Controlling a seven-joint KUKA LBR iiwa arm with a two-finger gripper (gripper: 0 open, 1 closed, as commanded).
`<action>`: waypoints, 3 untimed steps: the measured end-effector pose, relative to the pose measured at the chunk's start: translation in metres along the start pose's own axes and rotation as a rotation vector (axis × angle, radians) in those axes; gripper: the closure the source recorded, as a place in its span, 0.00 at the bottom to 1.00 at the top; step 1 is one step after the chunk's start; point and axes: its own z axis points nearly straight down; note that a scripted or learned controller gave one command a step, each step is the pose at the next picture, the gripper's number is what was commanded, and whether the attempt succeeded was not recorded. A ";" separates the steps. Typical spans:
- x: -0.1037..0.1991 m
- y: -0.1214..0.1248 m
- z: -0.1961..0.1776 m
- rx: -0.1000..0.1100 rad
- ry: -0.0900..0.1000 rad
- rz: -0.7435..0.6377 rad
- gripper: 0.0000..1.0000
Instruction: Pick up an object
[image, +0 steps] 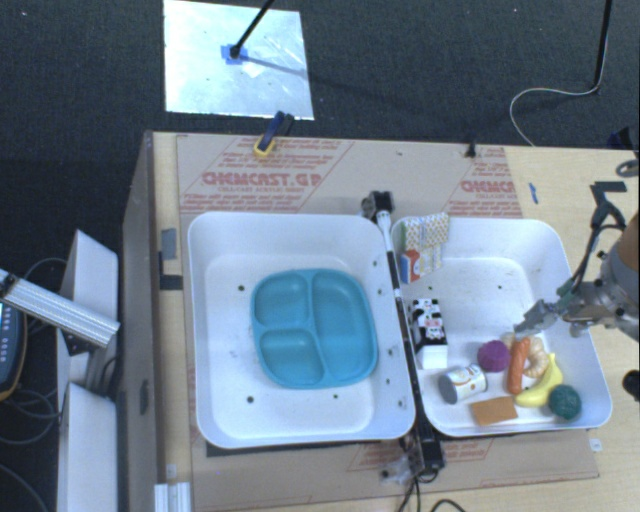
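White plastic bins sit side by side on the bench (300, 165), whose top is covered by a brown sheet printed with red lettering.

Left bin (225, 400): holds one blue divided plate (313, 328), lying flat near the middle, four compartments facing up.

Right bin (480, 255): holds all the small items. A crumpled patterned packet (424, 242) leans in the far corner next to the divider between the bins. A black-and-white carton (429, 323) lies along the divider, nearer the front, with a small white block (434, 356) touching its near end. A small can (463, 382) lies on its side near the front wall. A tan wedge (492, 410) sits just in front of it, against the front wall. Clustered at the front right corner: purple ball (492, 355), orange carrot (517, 365) touching it on the right, a pale round piece (540, 353) behind the carrot, yellow banana (542, 385), dark green ball (564, 402) in the corner itself.

Arm enters from the right edge over the right bin. Gripper (530, 320) is low over the cluster, its tip just above the carrot and the pale piece. Cannot tell how far the gripper is parted; the tip is small and blurred. Nothing visibly gripped. All items appear to rest on the bin floor.

Outside the bins: yellow-and-blue clip (270, 135) on the far bench edge; shiny metal sheet (238, 58) on the dark floor beyond.
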 end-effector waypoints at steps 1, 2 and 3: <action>0.053 0.069 0.127 -0.001 0.001 -0.001 0.00; 0.009 0.142 0.080 -0.005 -0.001 -0.001 0.00; -0.002 0.063 0.068 -0.001 -0.001 0.002 0.00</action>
